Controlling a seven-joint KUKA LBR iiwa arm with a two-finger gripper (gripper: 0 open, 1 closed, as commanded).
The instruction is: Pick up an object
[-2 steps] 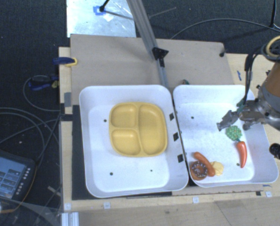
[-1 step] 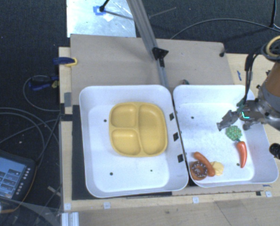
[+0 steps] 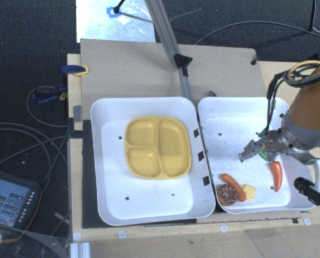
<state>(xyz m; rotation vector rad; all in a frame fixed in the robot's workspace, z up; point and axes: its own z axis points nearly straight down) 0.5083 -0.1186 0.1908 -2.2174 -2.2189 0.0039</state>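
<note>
Surface (image 3: 149,63): tan board carrying 2 shallow white bins side by side, dark carpet w/ cables around it.

Left bin (image 3: 108,198): holds a yellow divided plate (image 3: 158,147) w/ 3 compartments, roughly centred, lying flat.

Right bin (image 3: 229,117): holds the small items, all bunched in its near half.

Arm (image 3: 310,112): grey w/ orange band, comes in from the right and hangs over the right bin's right half.

Pincer (image 3: 251,152): grey, points left, over the bin floor approx mid-bin, above-left of the carrot. Too blurred to tell how far apart the tips are; can't tell if anything is in it. Small green bit (image 3: 264,156) sits right at the wrist side, possibly the carrot's top, not sure.

Items, big to small:
- Carrot (image 3: 277,175): orange-red, lying roughly upright in the view, just below the pincer body, near the bin's right wall. Looks to be lying on the bin floor.
- Sausage (image 3: 233,186): orange-red, slanted, near the bin's front-left area, touching the donut.
- Donut (image 3: 226,194): brown ring, right at the front edge of the right bin, just below-left of the sausage.
- Pale yellow lump (image 3: 249,191): small, just beside the sausage's right end; can't make out what it is.

Carrot well apart from the sausage/donut/lump cluster.
</note>
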